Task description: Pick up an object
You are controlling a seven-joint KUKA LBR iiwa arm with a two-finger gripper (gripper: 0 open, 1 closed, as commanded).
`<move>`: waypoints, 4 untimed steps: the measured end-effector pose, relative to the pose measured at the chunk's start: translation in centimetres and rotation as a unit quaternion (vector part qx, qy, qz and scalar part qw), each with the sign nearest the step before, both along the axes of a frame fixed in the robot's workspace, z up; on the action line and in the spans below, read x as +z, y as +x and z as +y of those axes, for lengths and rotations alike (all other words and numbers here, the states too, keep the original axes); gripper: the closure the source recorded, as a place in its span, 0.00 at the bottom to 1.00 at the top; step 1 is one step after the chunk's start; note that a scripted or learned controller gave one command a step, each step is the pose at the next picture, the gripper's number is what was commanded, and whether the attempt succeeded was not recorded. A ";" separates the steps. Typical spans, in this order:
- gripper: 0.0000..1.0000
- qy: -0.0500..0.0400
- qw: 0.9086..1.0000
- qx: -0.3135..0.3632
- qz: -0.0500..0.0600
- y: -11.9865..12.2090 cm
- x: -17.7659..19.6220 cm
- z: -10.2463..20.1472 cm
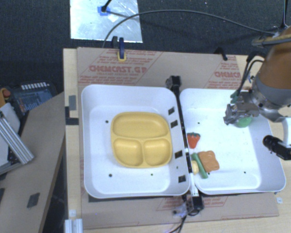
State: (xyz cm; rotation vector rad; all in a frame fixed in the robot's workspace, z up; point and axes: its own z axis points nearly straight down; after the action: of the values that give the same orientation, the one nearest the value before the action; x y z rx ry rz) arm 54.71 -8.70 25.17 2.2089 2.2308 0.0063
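The gripper hangs low over the upper right part of the right bin, its dark metal head at the end of the grey arm that comes in from the right, with the orange band above the wrist. Whether the pincer is released or clenched cannot be told; its tips are lost in the dark of the head. A small green object lies on the bin floor right at the gripper's lower right side, partly hidden by it, and it is not clear whether the two touch. Lower and to the left in the same bin, close to the wall shared with the other bin, lies a red strawberry-like toy with a green top. Just below it sits an orange-brown piece, and against its left side a green stick-shaped piece lies at a slant, with a small yellow piece beside that, at the bin's wall. The left bin holds a yellow divided tray near its middle, with one wide compartment at the top and two smaller ones below; nothing lies in its compartments. Both bins rest side by side on a brown sheet printed with red lettering.
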 end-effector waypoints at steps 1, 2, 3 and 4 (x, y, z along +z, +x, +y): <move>1.00 0.000 1.000 0.001 0.001 1.2 -0.5 5.9; 1.00 0.000 1.000 0.000 0.001 4.2 -0.9 10.5; 1.00 0.001 1.000 0.000 0.000 6.4 -0.5 15.3; 1.00 0.000 1.000 -0.001 0.001 8.0 -1.2 19.4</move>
State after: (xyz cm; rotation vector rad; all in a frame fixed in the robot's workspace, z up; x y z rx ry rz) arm 62.73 10.69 23.94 2.2123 2.2296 0.0050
